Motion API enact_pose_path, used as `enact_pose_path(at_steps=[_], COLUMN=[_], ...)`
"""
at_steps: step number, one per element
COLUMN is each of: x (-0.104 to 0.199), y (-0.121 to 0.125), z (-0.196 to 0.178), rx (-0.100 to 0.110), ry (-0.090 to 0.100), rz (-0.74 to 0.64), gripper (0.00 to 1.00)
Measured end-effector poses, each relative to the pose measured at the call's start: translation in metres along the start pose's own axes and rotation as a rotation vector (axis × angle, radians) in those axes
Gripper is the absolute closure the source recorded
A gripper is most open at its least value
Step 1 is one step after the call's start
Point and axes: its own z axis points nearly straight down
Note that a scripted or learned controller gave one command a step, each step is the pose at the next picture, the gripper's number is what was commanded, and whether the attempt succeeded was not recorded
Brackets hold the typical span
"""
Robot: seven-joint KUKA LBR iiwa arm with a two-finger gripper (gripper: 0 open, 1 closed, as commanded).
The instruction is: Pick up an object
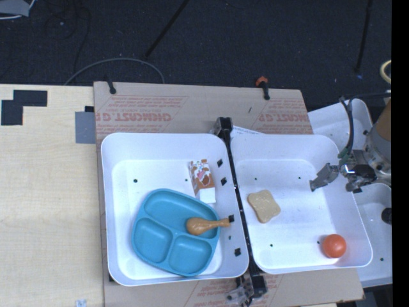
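Note:
In the right bin [300, 147] a beige slice of bread [264, 206] lies flat near the left wall. An orange ball [333, 245] rests in that bin's front right corner. My gripper [336, 181] hangs over the right bin's right side, above the wall, with its fingers spread open and nothing between them. It is to the right of the bread and behind the ball. The left bin [121, 171] holds a blue divided plate [167, 238], a brown drumstick-shaped toy [204, 224] lying on the plate's right edge, and a small printed packet [202, 175].
A black divider [234, 197] runs between the two bins. The arm's wrist and cables [370, 152] come in from the right edge. Cardboard [192, 110] lies under the bins, with a wooden bench top [45, 197] to the left.

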Motion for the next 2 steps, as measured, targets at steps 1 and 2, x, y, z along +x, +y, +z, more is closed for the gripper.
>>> enact_pose_path(at_steps=[1, 2], x=[0.0, 0.004], y=[0.002, 0.004], z=[-0.006, 0.058], rx=[-0.011, -0.006], ry=[-0.002, 0.0], rz=[-0.003, -0.003], gripper=[0.0, 0.0])
